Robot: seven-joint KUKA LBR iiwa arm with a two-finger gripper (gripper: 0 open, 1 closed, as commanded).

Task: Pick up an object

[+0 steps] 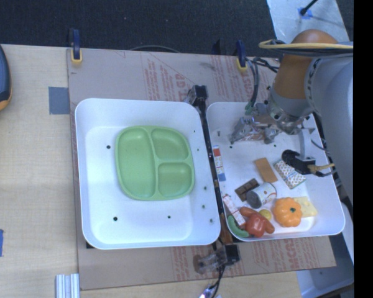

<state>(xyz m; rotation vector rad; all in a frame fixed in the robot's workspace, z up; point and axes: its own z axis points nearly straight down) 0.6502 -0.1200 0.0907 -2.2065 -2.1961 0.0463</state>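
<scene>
Small pumpkin [288, 212] (orange) is sitting in the right bin [326, 227], well below the pincer [252, 131] and toward the arm's side, near a tin [261, 197] and red pepper [256, 224]. Far to the pincer's left, a green plate [154, 162] is lying in the left bin [93, 166]. Whether the pincer is apart or together, I cannot tell.

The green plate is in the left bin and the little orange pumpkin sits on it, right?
Not quite. The green plate is in the left bin, but the orange pumpkin sits in the right bin among the other small things, as the camera view shows.
</scene>
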